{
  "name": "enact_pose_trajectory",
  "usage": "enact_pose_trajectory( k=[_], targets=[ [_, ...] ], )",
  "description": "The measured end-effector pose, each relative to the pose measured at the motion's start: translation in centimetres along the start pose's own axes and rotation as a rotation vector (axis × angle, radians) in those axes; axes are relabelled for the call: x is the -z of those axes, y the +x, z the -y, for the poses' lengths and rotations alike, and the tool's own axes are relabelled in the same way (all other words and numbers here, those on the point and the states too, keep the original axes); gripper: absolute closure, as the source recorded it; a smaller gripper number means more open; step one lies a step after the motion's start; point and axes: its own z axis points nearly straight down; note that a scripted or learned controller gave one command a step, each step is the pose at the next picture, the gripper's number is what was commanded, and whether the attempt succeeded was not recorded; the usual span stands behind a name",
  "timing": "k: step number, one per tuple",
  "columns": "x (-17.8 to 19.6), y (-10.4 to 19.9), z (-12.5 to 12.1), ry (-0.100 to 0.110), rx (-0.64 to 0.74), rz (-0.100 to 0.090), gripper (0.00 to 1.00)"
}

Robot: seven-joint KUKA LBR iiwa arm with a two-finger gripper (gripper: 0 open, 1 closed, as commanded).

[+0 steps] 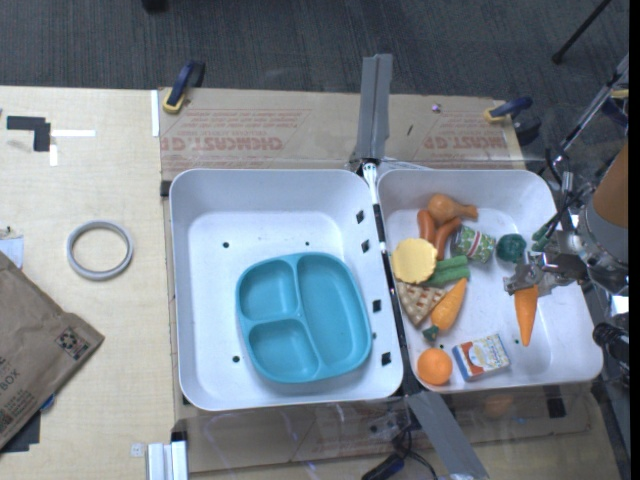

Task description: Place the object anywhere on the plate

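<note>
A blue divided plate (300, 316) lies in the left white bin (200, 268). In the right bin (560, 363), near its right wall, my gripper (526, 280) is shut on the wide top end of an orange toy carrot (526, 320), whose tip points toward the bin's front. The grey arm reaches in from the right edge. The plate is well to the left of the gripper, across the divider between the bins.
The right bin also holds a drumstick (451, 208), a yellow disc (414, 260), a pizza slice (419, 300), a second carrot (449, 304), an orange (434, 366), a small carton (482, 356), a can (476, 244) and a green ball (511, 248). A tape ring (100, 249) lies on the bench at left.
</note>
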Motion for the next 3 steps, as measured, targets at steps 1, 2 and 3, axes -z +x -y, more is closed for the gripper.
enact_pose_trajectory(
  k=[1, 2, 3],
  targets=[
    [-0.7, 9.5, 1.4, 0.005, 0.111, 0.000, 1.00],
    [-0.7, 16.7, 2.2, 0.005, 0.423, 0.000, 1.00],
    [-0.8, 23.9, 1.1, 0.004, 0.501, 0.001, 1.00]
  ],
)
